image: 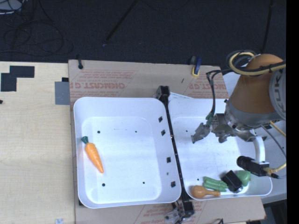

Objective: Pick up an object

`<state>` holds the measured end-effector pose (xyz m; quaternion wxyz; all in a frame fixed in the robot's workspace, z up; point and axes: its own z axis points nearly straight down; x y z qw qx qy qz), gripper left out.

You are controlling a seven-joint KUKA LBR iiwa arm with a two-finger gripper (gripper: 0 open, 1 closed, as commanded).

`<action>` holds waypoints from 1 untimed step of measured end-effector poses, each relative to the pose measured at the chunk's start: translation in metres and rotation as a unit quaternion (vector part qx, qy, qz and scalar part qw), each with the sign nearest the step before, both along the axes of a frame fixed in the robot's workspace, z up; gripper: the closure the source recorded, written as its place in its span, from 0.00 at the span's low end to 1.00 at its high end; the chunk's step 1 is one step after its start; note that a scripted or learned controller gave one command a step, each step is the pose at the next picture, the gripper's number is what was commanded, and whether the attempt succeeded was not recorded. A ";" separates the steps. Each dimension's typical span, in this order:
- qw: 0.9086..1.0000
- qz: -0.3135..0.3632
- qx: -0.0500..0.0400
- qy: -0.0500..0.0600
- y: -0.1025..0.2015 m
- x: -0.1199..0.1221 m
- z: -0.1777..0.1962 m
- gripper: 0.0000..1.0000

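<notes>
We find the arm (254,90) over the right bin (187,125), its gripper (202,133) hanging above the bin's bare upper floor with fingers spread and nothing between them. Along that bin's near edge lie a tan pear-shaped toy (203,192), a green pod (215,184), a black block (231,180) and a green piece (244,176), all well apart from the gripper. Left of the right bin, we note an orange carrot (94,156) by the left wall of the left bin (121,107).
</notes>
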<state>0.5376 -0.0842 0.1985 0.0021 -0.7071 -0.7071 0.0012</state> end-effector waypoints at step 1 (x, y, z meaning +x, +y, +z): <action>1.000 -0.001 0.000 0.001 0.000 0.000 0.010 1.00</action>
